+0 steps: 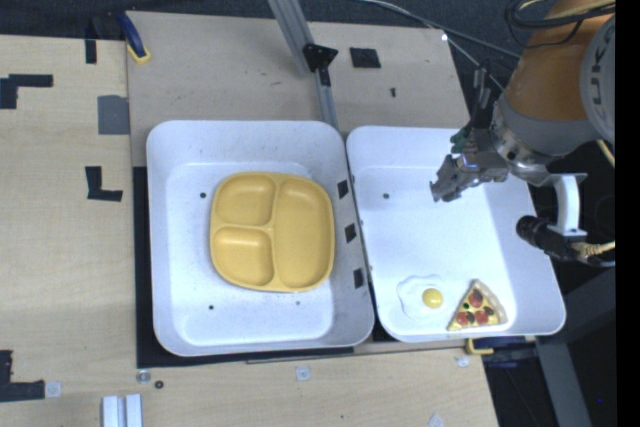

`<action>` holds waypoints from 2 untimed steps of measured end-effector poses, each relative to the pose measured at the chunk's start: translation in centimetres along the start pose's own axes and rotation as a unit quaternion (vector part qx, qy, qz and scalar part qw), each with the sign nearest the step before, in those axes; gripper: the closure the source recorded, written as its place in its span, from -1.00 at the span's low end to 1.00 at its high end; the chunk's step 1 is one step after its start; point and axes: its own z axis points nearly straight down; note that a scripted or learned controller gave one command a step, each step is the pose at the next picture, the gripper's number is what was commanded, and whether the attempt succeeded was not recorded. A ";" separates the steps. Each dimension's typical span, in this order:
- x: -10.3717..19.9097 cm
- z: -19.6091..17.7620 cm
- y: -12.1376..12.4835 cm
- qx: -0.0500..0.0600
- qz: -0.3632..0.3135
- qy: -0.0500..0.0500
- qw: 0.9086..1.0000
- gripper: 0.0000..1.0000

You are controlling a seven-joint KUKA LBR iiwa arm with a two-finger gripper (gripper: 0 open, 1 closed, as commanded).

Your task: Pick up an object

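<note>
Counter: two white bins [455, 155].
Hand [447, 187]: above fried egg [422, 296], well apart; grip state cannot be told.
Progress: nothing lifted; pickup pending.

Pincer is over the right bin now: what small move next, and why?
Probably shift the pincer toward the near end of the right bin, over the fried egg or pizza slice; bare floor lies under it.
</note>
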 end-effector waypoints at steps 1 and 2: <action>4.2 0.1 2.9 0.000 -0.001 0.000 1.000 1.00; 8.9 -0.4 4.8 0.000 -0.001 0.000 1.000 1.00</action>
